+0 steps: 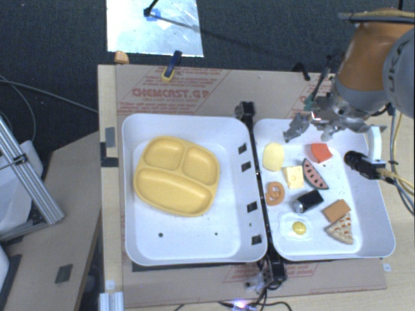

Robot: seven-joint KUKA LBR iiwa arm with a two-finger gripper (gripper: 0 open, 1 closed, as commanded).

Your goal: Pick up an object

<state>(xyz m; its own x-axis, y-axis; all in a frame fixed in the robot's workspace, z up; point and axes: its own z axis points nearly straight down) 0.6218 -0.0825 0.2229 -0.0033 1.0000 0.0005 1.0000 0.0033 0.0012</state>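
Note:
My gripper (310,131) hovers over the far end of the right bin (373,235), its fingers spread open with nothing between them. Just below it lie a pale yellow lemon (273,155) and a red-orange block (320,152). Toward the front of the bin sit a cheese wedge (294,177), a watermelon slice (315,173), a pretzel (275,193), a dark can (307,201), a fried egg (297,227), a brown toast (336,210) and a pizza slice (341,229).
The left bin (149,238) holds a yellow divided tray (176,175). A black divider (256,173) runs between the bins. The arm's orange band (369,57) rises at the right. A black cable fitting (363,164) hangs over the right bin's edge.

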